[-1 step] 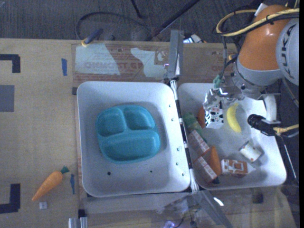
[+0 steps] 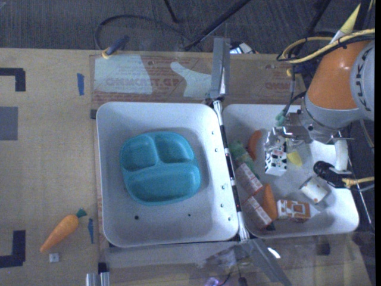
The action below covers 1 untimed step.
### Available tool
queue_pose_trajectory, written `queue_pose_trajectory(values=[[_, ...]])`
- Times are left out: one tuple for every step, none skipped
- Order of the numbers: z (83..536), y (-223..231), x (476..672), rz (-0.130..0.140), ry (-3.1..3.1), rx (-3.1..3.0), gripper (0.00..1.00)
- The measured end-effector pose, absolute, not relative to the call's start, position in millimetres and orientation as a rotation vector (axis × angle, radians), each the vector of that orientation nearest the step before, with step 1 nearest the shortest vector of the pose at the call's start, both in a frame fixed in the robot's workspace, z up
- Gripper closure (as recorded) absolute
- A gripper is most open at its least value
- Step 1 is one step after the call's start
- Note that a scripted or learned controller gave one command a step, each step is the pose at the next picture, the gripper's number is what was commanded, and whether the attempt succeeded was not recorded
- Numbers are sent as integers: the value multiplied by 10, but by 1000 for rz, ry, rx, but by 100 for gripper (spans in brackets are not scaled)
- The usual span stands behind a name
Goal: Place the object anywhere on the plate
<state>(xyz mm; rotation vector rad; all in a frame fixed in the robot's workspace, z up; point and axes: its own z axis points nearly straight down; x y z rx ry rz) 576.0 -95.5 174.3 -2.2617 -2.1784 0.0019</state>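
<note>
The blue divided plate [image 2: 159,167] in the left bin [image 2: 113,124] bears nothing, so placement is judged undone. The gripper [image 2: 278,142] is poised over the right bin's [image 2: 345,219] clutter, touching a cow-patterned carton [image 2: 275,159]; its grasp cannot be told.

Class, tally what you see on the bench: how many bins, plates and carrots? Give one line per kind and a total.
White bins: 2, left bin and right bin
Blue divided plate: 1, in the left bin
Toy carrot: 1, on the bench outside the bins
Total: 4
</note>
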Motion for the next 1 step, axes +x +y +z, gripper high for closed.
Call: queue_pose_trajectory(values=[[1848,-361,6241,-2,-2384,-2049,100]])
